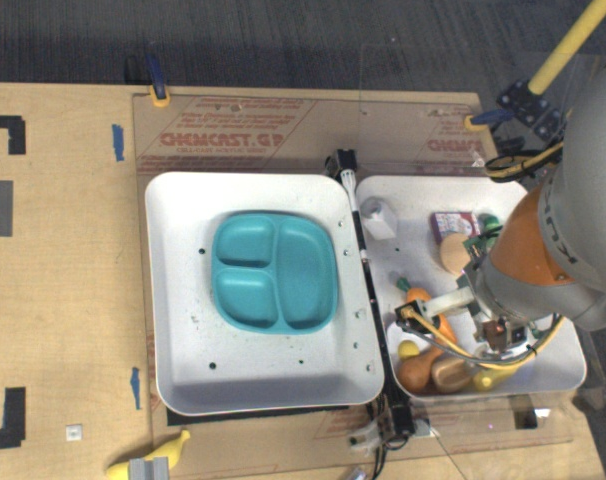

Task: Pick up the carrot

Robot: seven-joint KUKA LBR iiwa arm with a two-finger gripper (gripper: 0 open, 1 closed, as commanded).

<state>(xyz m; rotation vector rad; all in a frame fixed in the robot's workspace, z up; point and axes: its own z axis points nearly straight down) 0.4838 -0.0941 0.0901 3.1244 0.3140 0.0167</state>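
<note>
The carrot [417, 295], small and orange with a green top, lies in the right bin [573, 368] near its left wall. The grey arm with its orange band [528, 250] reaches in from the right and hangs low over that bin. My gripper [495, 330] is just right of the carrot, over the bin's lower middle. A white part and yellow-black cables [433, 310] reach from it toward the carrot. The arm's bulk hides much of the bin's right side.
A teal divided plate [276, 272] lies in the left bin [178, 298]. The right bin also holds a purple box [450, 226], a beige egg-like item [453, 256], a clear cup [375, 215], two brown items [431, 372] and a yellow item [493, 376].
</note>
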